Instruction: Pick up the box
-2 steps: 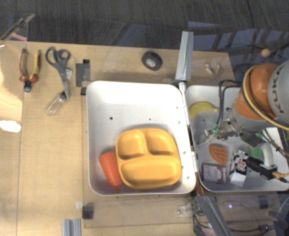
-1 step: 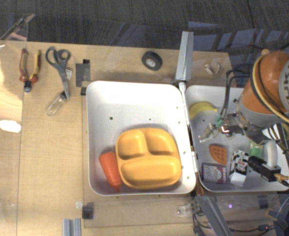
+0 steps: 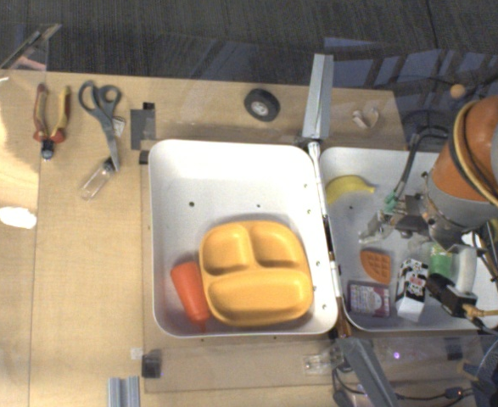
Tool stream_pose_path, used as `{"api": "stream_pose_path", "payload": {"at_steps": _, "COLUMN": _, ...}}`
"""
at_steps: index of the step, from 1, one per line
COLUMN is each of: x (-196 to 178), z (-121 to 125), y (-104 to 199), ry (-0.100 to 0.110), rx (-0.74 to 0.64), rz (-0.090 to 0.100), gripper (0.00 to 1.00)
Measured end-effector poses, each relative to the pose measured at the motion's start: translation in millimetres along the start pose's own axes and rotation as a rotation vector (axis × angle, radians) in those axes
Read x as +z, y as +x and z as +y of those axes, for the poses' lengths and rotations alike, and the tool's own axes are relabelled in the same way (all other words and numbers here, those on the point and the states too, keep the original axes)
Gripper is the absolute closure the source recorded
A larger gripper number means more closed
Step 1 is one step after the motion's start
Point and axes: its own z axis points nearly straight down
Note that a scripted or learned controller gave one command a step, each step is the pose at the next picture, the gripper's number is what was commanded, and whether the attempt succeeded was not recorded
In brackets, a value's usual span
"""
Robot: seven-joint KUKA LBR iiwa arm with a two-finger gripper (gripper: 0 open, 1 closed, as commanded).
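Far left on the counter (image 3: 79, 312), pliers (image 3: 49, 119) with red handles are lying next to scissors (image 3: 104, 117). A roll of black tape (image 3: 262, 104) is sitting further along, above the bins.

The left bin (image 3: 232, 164) is holding a yellow divided tray (image 3: 254, 271), and an orange carrot-looking thing (image 3: 189, 291) is lying right against the tray's left side, partly tucked under it.

The right bin (image 3: 350, 312) is the busy one. A yellow piece (image 3: 349, 186) is sitting near its top left corner, an orange oval thing (image 3: 377, 265) is lying lower down, and a small purple packet (image 3: 368, 298) is sitting at the bottom edge. The box (image 3: 411, 287), white with dark print, is standing just right of the packet, near the bin's front wall.

The arm (image 3: 482, 164) is hanging over the right side of that bin, with cables all around it. The gripper (image 3: 401, 219) is sitting up and left of the box, not touching it as far as I can see. Can't tell if the jaws are spread or closed, too much clutter there.
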Motion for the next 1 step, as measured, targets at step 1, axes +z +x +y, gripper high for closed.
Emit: {"api": "stream_pose_path", "payload": {"at_steps": 1, "x": 88.6, "z": 29.8, "y": 7.8, "ry": -0.008, "rx": -0.161, "rz": -0.001, "gripper": 0.0}}
